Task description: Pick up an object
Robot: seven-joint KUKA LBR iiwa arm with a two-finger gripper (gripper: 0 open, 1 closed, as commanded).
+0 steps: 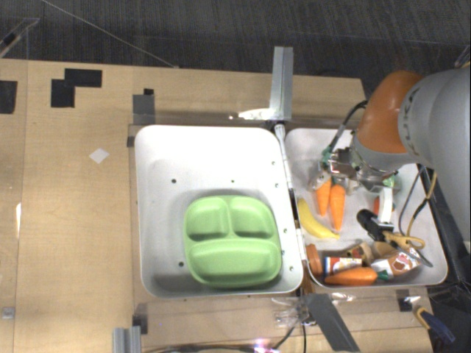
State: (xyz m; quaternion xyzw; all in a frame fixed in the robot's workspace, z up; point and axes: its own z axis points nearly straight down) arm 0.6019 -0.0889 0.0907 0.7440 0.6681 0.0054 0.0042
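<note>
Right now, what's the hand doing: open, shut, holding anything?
Hand: low in the right bin, over the carrots; whether it grips one cannot be told.

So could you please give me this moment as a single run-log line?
arm: over right white bin | gripper: above orange plastic carrots | grasp: unconfirmed | left bin: green divided plastic tray

Green divided tray (232, 239) in left bin (158, 197); wooden bench (66, 219) beneath.

arm (434, 116): cut by right edge | tool (340, 169): fingertips hidden | clutter (379, 259): too jumbled to identify
</note>
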